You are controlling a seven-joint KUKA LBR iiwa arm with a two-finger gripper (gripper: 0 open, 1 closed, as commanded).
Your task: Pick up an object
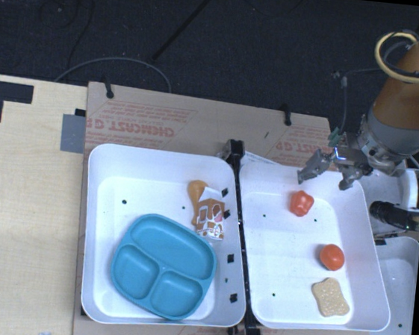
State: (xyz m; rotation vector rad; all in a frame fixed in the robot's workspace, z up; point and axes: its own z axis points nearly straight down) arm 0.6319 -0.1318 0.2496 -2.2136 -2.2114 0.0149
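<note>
My gripper (pixel 330 174) hangs over the far edge of the right bin (pixel 276 306), open, its two grey fingers spread wide with nothing between them. Just below and left of it lies a red pepper-like object (pixel 301 203). Nearer the front of the same bin sit a red tomato (pixel 331 256) and a tan slice of bread (pixel 331 297). In the left bin (pixel 105 189) lie a blue divided plate (pixel 163 266), a small orange-brown piece (pixel 196 191) and a patterned white packet (pixel 209 220).
A black divider (pixel 234 226) runs between the two bins. Cardboard (pixel 199 124) lies under both bins, on a pale wooden bench (pixel 17 209). The orange-banded arm (pixel 406 95) comes in from the upper right. Black hardware (pixel 393 214) sits by the right bin's rim.
</note>
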